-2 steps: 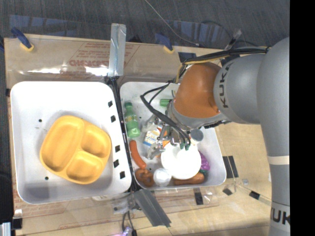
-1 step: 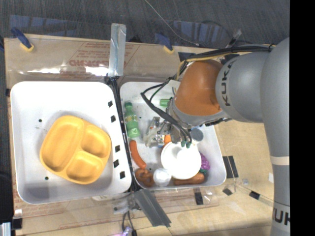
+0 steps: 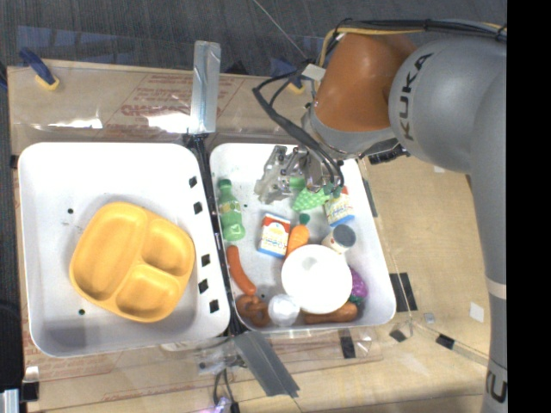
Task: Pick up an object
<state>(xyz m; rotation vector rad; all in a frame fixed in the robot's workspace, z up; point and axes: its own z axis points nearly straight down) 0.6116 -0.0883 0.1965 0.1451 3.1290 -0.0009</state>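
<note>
My gripper [image 3: 288,177] hangs low over the far end of the right bin [image 3: 379,256], under the orange wrist band. Just below it lies a green leafy toy [image 3: 308,200], touching or nearly touching the gripper. Around it are a green bottle [image 3: 229,210], a small red, white and blue carton [image 3: 274,237], a carrot [image 3: 298,234] and a little bottle with a blue cap [image 3: 342,223]. A white round plate [image 3: 316,279] covers the near half of the bin. The view shows nothing lifted.
A yellow divided plate [image 3: 132,259] lies in the left bin [image 3: 52,170]. The right bin's near end also holds a red sausage [image 3: 240,270], a brown hot dog [image 3: 258,311], a white cup [image 3: 282,310] and purple grapes [image 3: 357,286]. Cables trail behind the wrist.
</note>
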